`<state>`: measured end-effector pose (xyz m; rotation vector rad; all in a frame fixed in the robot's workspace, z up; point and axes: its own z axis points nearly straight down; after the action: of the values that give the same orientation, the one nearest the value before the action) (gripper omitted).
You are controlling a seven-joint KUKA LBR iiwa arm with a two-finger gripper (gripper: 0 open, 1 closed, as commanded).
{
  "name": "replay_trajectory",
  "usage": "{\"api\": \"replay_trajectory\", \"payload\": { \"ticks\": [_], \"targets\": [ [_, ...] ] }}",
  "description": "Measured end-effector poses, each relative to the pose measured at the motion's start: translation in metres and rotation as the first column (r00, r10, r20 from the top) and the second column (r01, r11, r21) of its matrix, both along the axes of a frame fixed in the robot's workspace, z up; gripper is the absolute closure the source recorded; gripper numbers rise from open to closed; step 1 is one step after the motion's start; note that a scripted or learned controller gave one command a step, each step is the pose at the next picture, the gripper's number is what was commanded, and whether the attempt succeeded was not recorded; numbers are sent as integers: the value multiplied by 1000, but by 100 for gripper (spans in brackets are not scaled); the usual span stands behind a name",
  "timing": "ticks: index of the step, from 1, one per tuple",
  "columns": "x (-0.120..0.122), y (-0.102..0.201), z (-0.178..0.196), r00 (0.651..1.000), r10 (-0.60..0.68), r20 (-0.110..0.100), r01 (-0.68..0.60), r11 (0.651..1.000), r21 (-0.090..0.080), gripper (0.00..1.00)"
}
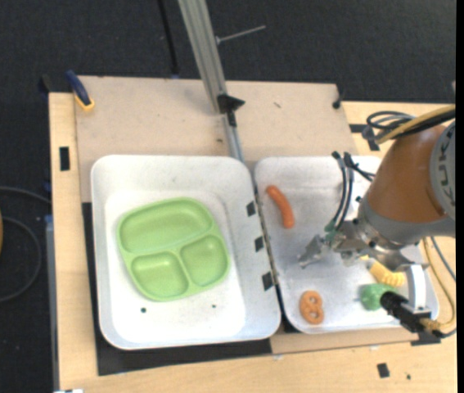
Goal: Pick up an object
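Over the right bin your pincer hangs low above bare white floor, and from this angle you cannot tell how wide it stands or whether it has hold of anything; nothing shows in its grip. The nearest candidates are the orange sausage-shaped piece, up and to the left near the dividing wall, and the orange pretzel-shaped piece near the front rim. Pick one, centre over it and close across its narrow width. The sausage piece probably rolls, so come straight down. A small green piece lies close under the wrist, awkward to reach. The green divided tray sits in the left bin, well apart, and the counter beyond carries nothing in your way
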<state>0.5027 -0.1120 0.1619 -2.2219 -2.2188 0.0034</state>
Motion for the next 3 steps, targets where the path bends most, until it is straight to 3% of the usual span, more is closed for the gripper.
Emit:
{"api": "replay_trajectory", "payload": {
  "ticks": [1,3],
  "targets": [
    [2,-1,14,1000,-4,7,4,1000,0,100],
    [8,-16,121,1000,4,9,-4,1000,-2,100]
  ]
}}
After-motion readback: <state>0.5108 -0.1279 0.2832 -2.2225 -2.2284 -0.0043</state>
